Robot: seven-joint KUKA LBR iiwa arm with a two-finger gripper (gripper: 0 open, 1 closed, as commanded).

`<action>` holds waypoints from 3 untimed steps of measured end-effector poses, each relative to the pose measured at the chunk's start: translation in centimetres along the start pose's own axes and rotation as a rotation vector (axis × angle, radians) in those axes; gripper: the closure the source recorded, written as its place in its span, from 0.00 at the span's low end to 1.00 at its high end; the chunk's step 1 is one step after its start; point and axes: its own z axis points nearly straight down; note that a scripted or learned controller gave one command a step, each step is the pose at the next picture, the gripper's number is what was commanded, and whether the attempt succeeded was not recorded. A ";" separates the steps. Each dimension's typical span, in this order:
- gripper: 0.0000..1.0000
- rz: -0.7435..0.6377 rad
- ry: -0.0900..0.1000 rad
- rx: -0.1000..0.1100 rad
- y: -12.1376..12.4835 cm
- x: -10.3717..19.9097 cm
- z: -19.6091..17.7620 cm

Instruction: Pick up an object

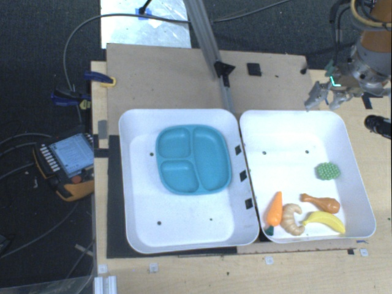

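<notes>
curved yellow banana, orange carrot

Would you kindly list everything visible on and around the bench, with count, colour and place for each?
bins: two, white, side by side on the bench
divided plate: one, light blue, in the left bin
broccoli: one, green, right bin near its right wall
carrot: one, orange, right bin's lower left
shrimp: one, tan, beside the carrot
chicken drumstick: one, brown, right bin's lower part
banana: one, yellow, below the drumstick
handheld pendant: one, black and orange, on the floor left of the bench
clamps: two, blue and yellow, at the bench's left edge
arm: one, grey with orange band, upper right
tool: one, grey, above the right bin's upper right corner
</notes>
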 end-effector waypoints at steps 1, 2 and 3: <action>0.00 0.000 -0.001 -0.003 0.1 0.0 -0.1; 0.00 0.003 -0.001 0.002 -0.9 -0.4 5.3; 0.00 0.004 0.000 0.001 -1.6 0.2 10.0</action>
